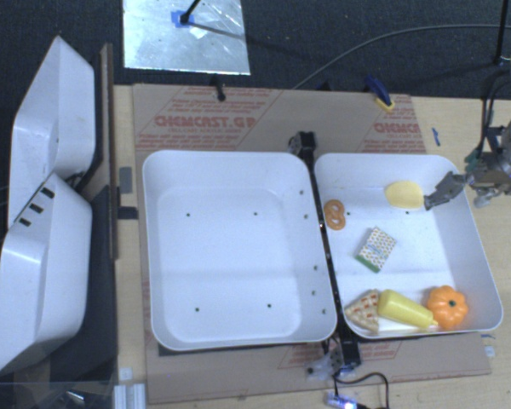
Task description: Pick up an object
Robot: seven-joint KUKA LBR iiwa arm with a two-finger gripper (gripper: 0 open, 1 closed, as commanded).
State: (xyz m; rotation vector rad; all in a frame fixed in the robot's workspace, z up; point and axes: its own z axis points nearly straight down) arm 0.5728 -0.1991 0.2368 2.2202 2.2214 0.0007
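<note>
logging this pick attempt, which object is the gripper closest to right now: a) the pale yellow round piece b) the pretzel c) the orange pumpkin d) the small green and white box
a: the gripper sits at the upper right of the right bin, just beside the pale yellow round piece, while the pumpkin, the box and the pretzel lie farther off.

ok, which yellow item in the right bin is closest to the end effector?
The pale yellow rounded lemon-like piece, just left of the end effector; the long yellow one lies at the bin's near edge.
</note>
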